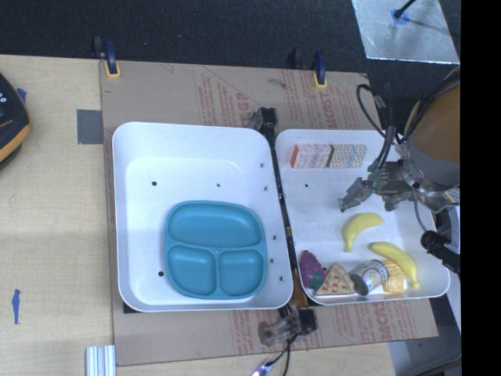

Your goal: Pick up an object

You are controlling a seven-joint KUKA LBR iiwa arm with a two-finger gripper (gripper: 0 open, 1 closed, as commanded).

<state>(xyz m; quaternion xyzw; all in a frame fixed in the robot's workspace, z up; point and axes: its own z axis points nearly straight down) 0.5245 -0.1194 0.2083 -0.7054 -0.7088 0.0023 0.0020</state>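
My gripper (365, 204) hangs over the right bin (313, 210), just above a small yellow banana (359, 228). It stands open with nothing between its fingers. A larger banana (395, 257) lies to the lower right of the small one. Along the bin's front edge lie a tin can (371, 277), a pizza slice (336, 281) and a purple piece (311, 265). A flat printed box (328, 156) lies along the far wall, apart from the gripper.
The left bin (141, 178) holds a blue divided plate (215, 249). The bins meet along a shared middle wall (279, 210). My arm's grey body and orange band (434, 135) come in over the right bin's right edge. A dark device (9, 124) sits at the bench's far left.
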